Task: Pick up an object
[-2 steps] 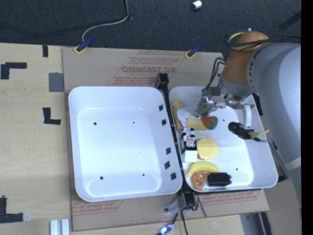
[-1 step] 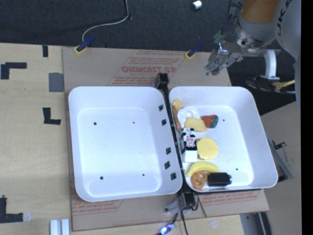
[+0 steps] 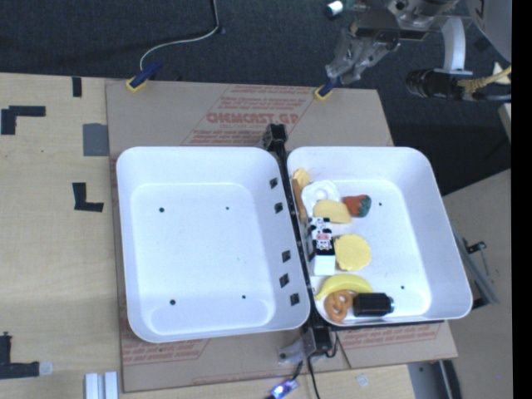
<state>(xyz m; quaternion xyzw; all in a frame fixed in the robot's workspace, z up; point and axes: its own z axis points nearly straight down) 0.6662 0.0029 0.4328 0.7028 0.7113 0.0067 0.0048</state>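
Nearest the camera, at the front of the right bin [image 3: 432, 223], lie a black block [image 3: 371, 304], a brown pretzel-shaped piece [image 3: 337, 306] and a yellow banana [image 3: 342, 285], all touching or just beside one another.

Camera view, right bin: every loose object is crowded against the left wall, next to the divider. Behind the banana sit a round yellow disc [image 3: 352, 253], a small black-and-white box [image 3: 322, 241], a yellow wedge [image 3: 332, 211], a red-and-green piece [image 3: 358, 205] and a white rounded piece [image 3: 321, 193]. These look like small plastic toys: judged light, stiff and somewhat slick. The black block appears the best candidate, since it is boxy with flat sides and has bare floor to its right; a grip across its short sides should hold. The banana and disc are curved and may slip out.

Camera view, left bin [image 3: 199, 239]: nothing lies in it.

Camera view, arm: the hand [image 3: 349, 61] hangs well above and behind the bins, over the table's far edge, well apart from every object. Whether its tips are spread or pressed together cannot be told at this angle. It carries nothing visible.

Obstructions: the bin wall and close neighbours leave little room for a grip on the left-hand items.
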